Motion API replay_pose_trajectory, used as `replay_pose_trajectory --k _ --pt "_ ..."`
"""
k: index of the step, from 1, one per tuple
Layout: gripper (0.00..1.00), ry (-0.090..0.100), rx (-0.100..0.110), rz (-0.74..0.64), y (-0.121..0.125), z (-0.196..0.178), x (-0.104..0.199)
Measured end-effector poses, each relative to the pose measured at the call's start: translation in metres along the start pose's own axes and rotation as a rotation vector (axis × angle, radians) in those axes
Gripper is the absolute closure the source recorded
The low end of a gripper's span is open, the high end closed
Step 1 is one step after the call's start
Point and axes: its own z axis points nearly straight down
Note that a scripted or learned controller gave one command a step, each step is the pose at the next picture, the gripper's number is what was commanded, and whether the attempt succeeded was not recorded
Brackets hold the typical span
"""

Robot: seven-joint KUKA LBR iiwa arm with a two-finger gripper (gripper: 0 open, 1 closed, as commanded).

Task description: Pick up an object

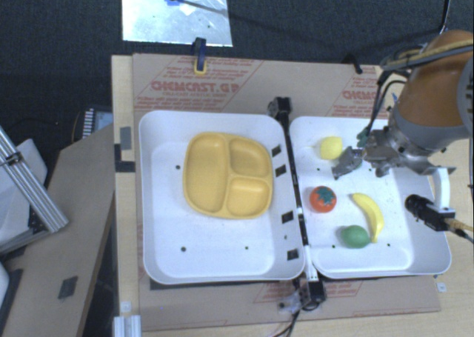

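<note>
Right bin [426, 258]: lemon [330, 147] beside gripper [345, 164].

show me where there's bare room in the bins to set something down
Left bin: bare floor all round the yellow tray, widest below it. Right bin: crowded with lemon, tomato, banana, lime and gripper.
</note>
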Motion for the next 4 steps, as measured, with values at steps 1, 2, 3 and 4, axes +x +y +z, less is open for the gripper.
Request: replay_pose_trajectory --k 1,2,3,4 --pt "0.0 -0.001 -0.013 -0.002 0.003 -0.007 0.0" --pt "0.0 -0.001 -0.009 0.0 0.006 0.037 -0.005" --pt "0.0 -0.001 -0.008 0.001 0.002 0.094 -0.013" --pt "0.0 -0.001 -0.015 0.0 0.004 0.135 -0.013"
